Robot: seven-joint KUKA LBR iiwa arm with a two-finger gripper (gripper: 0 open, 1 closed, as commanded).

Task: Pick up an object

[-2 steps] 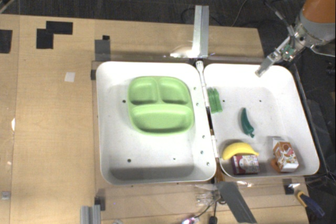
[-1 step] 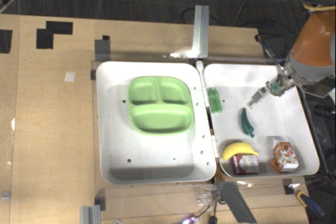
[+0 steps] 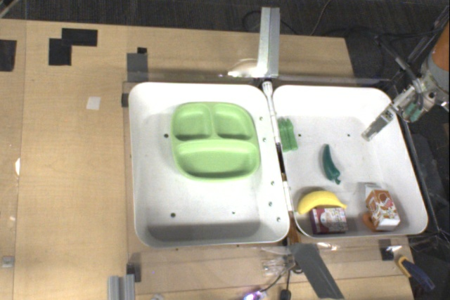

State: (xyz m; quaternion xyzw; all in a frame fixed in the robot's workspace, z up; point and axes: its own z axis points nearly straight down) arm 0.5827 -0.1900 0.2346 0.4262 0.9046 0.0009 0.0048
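Observation:
My gripper (image 3: 376,126) reaches in at the right bin's far right side, above the bin floor, with nothing between its fingers that I can see. In the right bin (image 3: 351,105) lie a green block (image 3: 286,134) by the left wall, a dark green pepper-like piece (image 3: 330,164) in the middle, a yellow banana (image 3: 321,201), a dark maroon can (image 3: 329,220) and a small red and white carton (image 3: 382,210) near the front. The gripper stands well apart from all of them.
A light green divided plate (image 3: 214,139) lies in the left bin (image 3: 151,207). A metal post (image 3: 270,42) rises behind the ridge between the bins. Cables and dark fixtures sit off the bench's right edge.

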